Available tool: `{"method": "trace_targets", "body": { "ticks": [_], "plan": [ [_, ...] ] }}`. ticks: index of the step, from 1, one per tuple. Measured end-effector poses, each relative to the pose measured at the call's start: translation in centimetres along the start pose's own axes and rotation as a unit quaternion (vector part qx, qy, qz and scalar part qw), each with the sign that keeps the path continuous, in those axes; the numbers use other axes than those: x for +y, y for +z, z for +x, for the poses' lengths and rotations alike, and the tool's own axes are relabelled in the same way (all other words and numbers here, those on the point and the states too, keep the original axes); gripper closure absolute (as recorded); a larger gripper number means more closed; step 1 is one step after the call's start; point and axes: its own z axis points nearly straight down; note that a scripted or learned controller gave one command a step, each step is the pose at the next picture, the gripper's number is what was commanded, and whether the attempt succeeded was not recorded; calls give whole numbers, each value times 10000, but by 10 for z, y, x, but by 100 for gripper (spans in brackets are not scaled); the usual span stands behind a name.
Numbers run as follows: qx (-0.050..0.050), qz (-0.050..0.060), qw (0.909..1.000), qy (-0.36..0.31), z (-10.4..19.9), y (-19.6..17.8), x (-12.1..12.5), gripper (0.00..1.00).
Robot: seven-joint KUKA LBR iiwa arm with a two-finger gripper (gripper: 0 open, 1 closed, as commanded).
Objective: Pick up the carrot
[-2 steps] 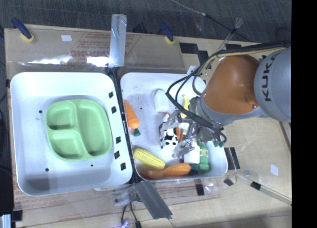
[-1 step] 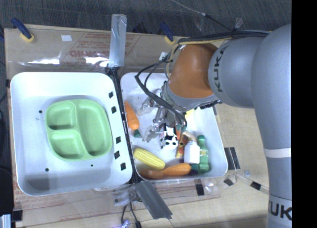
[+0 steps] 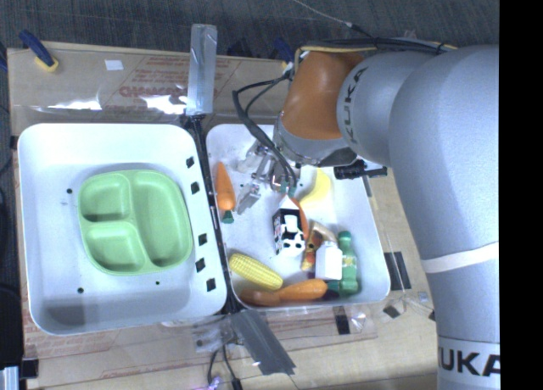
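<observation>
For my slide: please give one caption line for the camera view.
Gripper poised beside the carrot in the right bin; green tray in the left bin.

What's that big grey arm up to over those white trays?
The arm reaches in from the right and hangs its end effector over the right bin, which is full of toy food. It is after the carrot, lying by that bin's left wall. The end effector sits just right of the carrot, which still rests on the bin floor, not picked up. Nearby lie a corn cob and a small cow-patterned carton. The left bin holds a green divided plate.
</observation>
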Motion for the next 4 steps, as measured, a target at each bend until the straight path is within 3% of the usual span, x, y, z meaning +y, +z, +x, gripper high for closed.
{"method": "trace_targets", "body": {
  "ticks": [1,2,3,4],
  "plan": [
    [14,21,9691,2468,26,0,-15,0],
    [10,7,9190,3942,-15,-4,-3,0],
    [5,15,9215,3883,-15,-14,0,100],
    [31,26,8931,4498,52,2,-36,100]
  ]
}}
